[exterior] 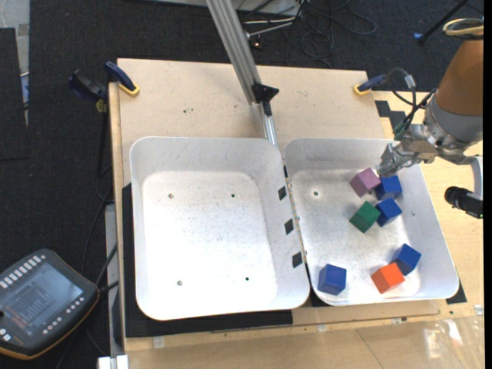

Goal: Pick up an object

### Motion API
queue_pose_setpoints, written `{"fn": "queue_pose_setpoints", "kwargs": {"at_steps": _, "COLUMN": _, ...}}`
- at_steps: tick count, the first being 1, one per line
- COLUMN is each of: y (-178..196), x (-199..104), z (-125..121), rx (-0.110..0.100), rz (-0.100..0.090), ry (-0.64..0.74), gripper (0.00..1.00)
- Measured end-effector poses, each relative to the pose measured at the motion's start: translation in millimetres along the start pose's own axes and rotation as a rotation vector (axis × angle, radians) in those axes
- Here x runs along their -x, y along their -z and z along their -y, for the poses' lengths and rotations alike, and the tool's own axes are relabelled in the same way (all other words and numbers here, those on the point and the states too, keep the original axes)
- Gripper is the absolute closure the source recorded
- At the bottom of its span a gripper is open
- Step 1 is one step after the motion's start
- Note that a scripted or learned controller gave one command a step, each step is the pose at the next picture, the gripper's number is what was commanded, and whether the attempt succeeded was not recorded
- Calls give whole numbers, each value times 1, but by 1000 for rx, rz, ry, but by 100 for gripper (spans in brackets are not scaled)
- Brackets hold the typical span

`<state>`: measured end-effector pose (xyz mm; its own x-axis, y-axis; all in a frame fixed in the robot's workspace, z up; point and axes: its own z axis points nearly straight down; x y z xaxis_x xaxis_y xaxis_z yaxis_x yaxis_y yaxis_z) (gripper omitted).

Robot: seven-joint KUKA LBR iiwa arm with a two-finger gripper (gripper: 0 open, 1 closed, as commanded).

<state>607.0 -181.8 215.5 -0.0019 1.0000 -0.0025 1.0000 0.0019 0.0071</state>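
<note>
Several small cubes lie in the right bin (323, 156). A purple cube (364, 181) sits near the top, with a blue cube (390, 185) just right of it. Below them a green cube (364, 217) touches another blue cube (389, 210). Near the front edge lie a blue cube (332, 278), an orange cube (387, 277) and a blue cube (407, 257). My gripper (389, 164) hangs at the bin's upper right, just above the purple cube and the blue cube beside it. Nothing shows between its fingertips.
The left bin (204, 221) lies beside the right one. A metal pole (231, 41) slants over the bench from the top. Clamps sit at the bench's back corners (121, 79). A teach pendant (38, 298) rests at the lower left on the floor.
</note>
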Motion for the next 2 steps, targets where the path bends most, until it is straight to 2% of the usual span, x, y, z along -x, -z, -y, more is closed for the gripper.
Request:
{"fn": "queue_pose_setpoints", "kwargs": {"at_steps": 1, "y": -6, "x": -49, "z": 15, "rx": -7, "rz": -4, "ry": 5, "gripper": 100}}
{"fn": "queue_pose_setpoints", "kwargs": {"at_steps": 2, "y": 3, "x": -110, "z": 30, "rx": -7, "rz": -5, "ry": 6, "gripper": 100}}
